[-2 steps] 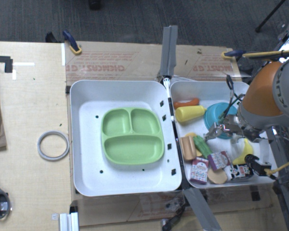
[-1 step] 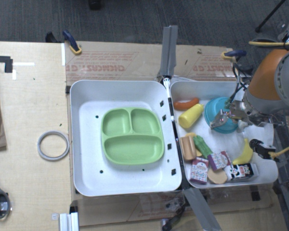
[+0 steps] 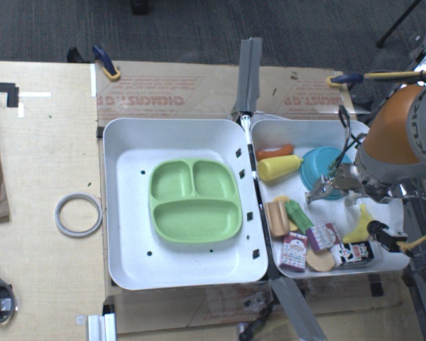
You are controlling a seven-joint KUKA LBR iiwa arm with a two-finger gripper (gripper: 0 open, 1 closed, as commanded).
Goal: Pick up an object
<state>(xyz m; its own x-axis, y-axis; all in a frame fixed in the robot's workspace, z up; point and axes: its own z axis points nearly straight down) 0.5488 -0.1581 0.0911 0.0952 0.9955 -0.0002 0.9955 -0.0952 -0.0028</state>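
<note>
The arm [image 3: 401,130] reaches in over the right bin [image 3: 298,126], its orange band sitting above that bin's far right corner. The gripper [image 3: 319,188] hangs low over the middle of the bin, its metal fingers pointing toward the divider between the two bins. I cannot tell how far apart the jaws stand, and nothing shows clearly between them.

The blue bowl [image 3: 321,163] lies right under and just behind the gripper, toward the bin's far edge; the fingertips overlap its near rim in this view, but whether they touch it I cannot tell. The yellow corn-shaped piece [image 3: 278,167] lies beside the bowl, toward the divider, with an orange carrot [image 3: 275,150] just behind it near the far edge. Nearer the front edge sit a tan bread-like piece [image 3: 277,217] and a green pod [image 3: 298,215], side by side, both apart from the gripper. Along the front edge lie a small purple carton [image 3: 294,251], a purple packet [image 3: 322,236], a tan round piece [image 3: 319,260] and a black and white carton [image 3: 356,253]. A yellow banana-like piece [image 3: 362,226] lies near the bin's right front corner.

The left bin [image 3: 121,190] holds a green divided plate [image 3: 195,201] at its centre. On the bench's left side lies a grey ring [image 3: 79,214]
</note>
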